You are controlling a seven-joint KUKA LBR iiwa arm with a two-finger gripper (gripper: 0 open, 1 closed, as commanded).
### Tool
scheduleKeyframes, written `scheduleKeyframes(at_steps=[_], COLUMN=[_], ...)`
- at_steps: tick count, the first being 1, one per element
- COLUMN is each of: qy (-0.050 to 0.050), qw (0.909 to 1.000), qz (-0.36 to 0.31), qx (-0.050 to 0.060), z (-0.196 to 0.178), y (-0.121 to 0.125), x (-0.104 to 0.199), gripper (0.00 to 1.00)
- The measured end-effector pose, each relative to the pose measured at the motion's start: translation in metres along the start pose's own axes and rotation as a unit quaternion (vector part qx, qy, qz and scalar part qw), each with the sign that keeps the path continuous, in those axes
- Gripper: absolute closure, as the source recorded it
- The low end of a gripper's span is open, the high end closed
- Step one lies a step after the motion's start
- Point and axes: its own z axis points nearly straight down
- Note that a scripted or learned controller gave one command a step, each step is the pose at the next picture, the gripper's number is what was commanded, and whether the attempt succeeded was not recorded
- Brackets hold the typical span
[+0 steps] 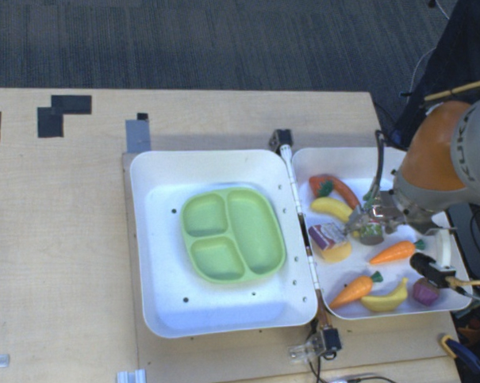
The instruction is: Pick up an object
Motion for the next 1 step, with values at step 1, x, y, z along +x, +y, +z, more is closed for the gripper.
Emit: scheduleKeyframes(at_steps=[1], qy=[0.0], qw=[1.0], qz=[-0.001], qx=[-0.001], z=[-0.0108], y=[0.0013], x=[0.0006], gripper=[1.0])
